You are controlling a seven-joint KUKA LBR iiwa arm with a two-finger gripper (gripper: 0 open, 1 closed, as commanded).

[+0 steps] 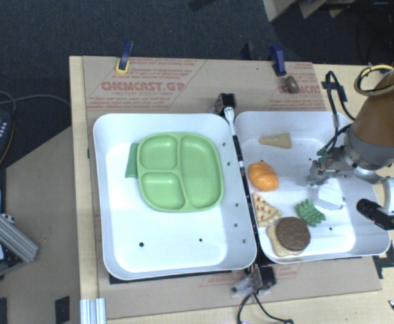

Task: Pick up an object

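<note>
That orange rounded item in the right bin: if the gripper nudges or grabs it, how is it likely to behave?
The orange item looks rounded and smooth, so a sideways nudge would probably roll it rather than slide it. Its curved, glossy-looking surface may slip from two fingers unless gripped across the middle. It lies apart from the gripper, with open floor of the right bin around it to roll into.

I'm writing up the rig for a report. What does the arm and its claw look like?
The arm has an orange band above a grey wrist, with black and yellow cables looped near it. Its claw is small, metallic grey.

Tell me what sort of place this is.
Likely a robotics lab test bench: two shallow white bins clamped to a board, toy food like a plastic orange, cables on dark carpet.
</note>
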